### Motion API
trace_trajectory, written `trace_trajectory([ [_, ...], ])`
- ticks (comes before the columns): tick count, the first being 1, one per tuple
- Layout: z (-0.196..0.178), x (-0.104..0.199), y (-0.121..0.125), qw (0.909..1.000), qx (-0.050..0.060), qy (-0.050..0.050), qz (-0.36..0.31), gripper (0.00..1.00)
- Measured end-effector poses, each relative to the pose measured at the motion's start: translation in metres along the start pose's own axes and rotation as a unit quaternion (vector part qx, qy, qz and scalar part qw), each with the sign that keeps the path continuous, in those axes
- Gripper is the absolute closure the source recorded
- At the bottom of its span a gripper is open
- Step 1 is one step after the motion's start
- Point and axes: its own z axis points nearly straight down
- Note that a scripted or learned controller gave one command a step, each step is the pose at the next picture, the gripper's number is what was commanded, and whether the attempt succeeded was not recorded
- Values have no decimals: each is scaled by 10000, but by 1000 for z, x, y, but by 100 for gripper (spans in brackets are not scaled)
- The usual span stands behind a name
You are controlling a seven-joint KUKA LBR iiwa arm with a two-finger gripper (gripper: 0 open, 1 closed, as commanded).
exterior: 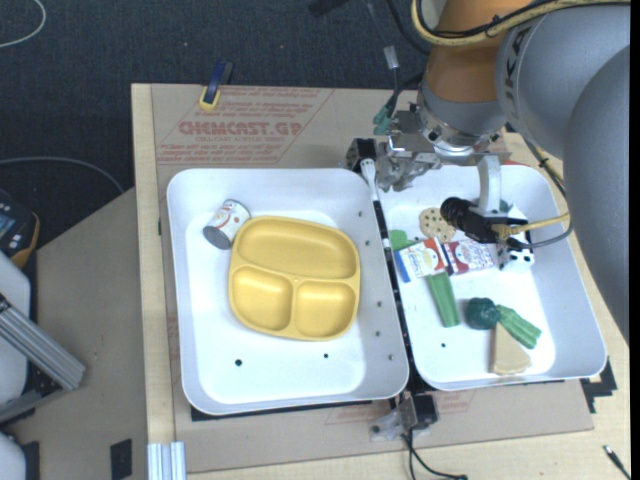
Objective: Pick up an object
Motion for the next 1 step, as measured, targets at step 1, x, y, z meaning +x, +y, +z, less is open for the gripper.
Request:
trace_trajectory([
  [1,10,17,14,10000,9,-3,12,100],
])
